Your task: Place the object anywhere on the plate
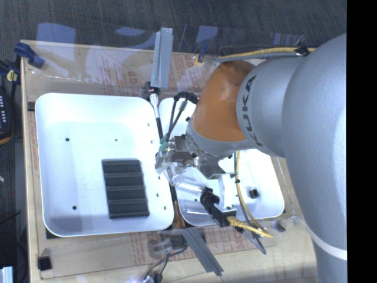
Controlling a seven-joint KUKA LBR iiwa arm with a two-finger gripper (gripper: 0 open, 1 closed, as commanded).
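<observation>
The plate (125,187) is a dark ridged rectangle lying flat in the lower middle of the left bin (59,117). My gripper (181,175) hangs low over the left edge of the right bin (272,200), just right of the wall between the two bins and about a hand's width from the plate. The arm's orange band and grey wrist cover most of the right bin. A small dark object (253,192) lies on the right bin's floor, to the right of the gripper and apart from it. Whether anything sits in the gripper is hidden.
A grey metal bar (161,56) stands at the back between the bins. Black and yellow cables (247,226) trail off the wrist over the right bin's front edge. Metal brackets (197,249) lie on the bench in front.
</observation>
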